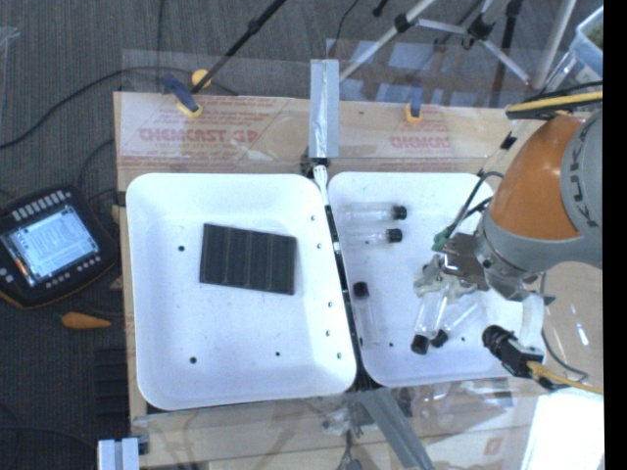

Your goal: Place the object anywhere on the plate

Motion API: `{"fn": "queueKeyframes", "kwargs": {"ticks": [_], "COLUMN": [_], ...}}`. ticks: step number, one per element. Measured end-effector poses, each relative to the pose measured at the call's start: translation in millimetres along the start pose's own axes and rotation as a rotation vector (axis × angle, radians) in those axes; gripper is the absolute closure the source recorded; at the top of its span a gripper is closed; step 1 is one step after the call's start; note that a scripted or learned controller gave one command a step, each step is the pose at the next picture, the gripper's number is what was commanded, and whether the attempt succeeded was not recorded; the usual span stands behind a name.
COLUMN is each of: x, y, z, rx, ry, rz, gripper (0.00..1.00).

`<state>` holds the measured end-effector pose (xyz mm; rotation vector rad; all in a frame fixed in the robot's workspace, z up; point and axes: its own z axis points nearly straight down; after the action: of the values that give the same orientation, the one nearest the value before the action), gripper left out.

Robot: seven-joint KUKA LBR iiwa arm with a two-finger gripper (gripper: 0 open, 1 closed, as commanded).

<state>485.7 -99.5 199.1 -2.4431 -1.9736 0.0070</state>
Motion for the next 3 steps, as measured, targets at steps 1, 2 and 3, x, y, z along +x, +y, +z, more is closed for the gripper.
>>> {"fn": "queueKeyframes", "kwargs": {"ticks": [1, 2, 3], "x": [96.7, 188.5, 287.1], "y": [-2.6, -15.6, -64.9], "z": [16.6, -23.1, -45.5], "rx": [0.002, 0.0, -0.001], "ry": [0.002, 0.001, 0.001], "rz": [-0.052, -0.156, -0.601], "gripper": [1.0, 1.0, 1.0]}}
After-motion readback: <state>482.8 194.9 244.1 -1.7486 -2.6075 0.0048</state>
